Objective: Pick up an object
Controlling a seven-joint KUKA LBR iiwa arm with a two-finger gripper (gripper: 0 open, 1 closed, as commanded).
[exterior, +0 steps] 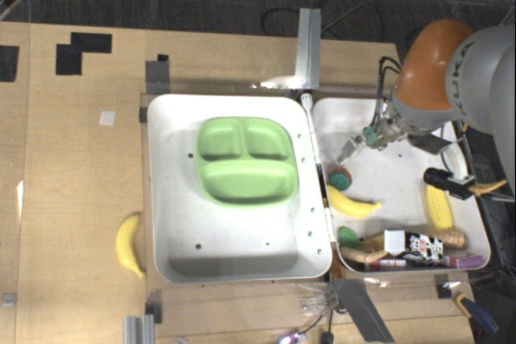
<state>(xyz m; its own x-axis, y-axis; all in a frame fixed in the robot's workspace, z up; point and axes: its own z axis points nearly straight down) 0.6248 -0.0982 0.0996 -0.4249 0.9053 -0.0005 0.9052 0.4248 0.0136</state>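
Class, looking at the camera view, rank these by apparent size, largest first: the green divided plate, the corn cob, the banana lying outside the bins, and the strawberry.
1. green divided plate
2. banana outside the bins and corn cob: look alike
3. strawberry

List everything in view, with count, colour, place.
bins: 2, white, side by side on the bench
divided plate: 1, green, in the left bin
banana: 1, yellow, on the bench outside the left bin
second banana: 1, yellow, right bin, centre-left
corn cob: 1, yellow, right bin, right side
strawberry-like toy: 1, red and green, right bin, by the divider
small mixed items: several, near edge of right bin
arm: 1, grey with orange band
tool: 1, over right bin
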